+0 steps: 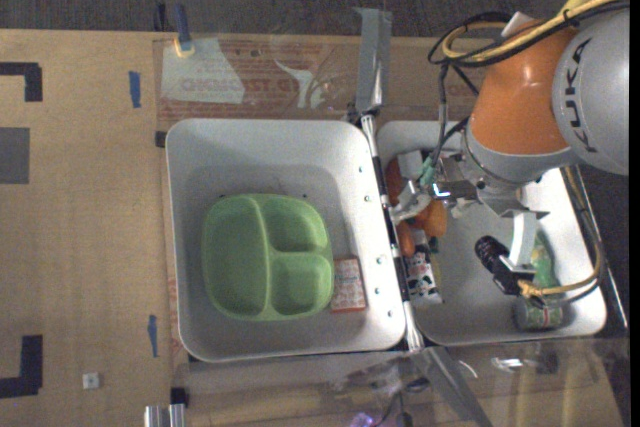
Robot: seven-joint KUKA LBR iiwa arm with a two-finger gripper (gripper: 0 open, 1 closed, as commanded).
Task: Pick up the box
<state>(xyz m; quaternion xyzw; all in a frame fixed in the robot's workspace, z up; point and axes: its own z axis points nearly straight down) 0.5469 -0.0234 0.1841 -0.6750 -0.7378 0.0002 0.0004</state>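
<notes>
Box work first: we see the small flat orange-and-white cardboard box [348, 285] in the left white plastic bin [190, 155], touching the green divided plate's [267, 256] right edge, long axis vertical in frame. Our gripper [432, 200] sits up-right, across the divider; we cannot tell its state.

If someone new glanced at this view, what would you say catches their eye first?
Probably the arm's orange band, looming over the right bin from the view's right. Next comes the green divided plate lying in the left bin, with a small reddish box against its right edge. A jumble of small items crowds the right bin's left side.
</notes>
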